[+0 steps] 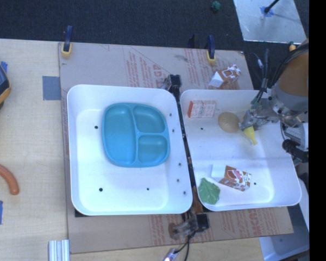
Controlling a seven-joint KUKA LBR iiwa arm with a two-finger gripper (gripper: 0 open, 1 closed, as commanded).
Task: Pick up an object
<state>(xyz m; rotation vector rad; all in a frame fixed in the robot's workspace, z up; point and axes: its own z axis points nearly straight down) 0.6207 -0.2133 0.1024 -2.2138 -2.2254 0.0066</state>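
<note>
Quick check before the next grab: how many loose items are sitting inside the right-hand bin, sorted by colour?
Right bin, items by colour:
Orange-and-white cartons: 2, the carton at the back and the carton at the front
Tan round item: 1
Yellow item under the gripper: 1
Green item: 1
Total: 5

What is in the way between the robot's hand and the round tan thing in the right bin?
Nothing visible is. The gripper sits low in the right bin, right beside the round tan object, with bare white floor around them. A small yellow piece lies just below the gripper, off to the side. The small carton lies on the tan object's far side.
</note>
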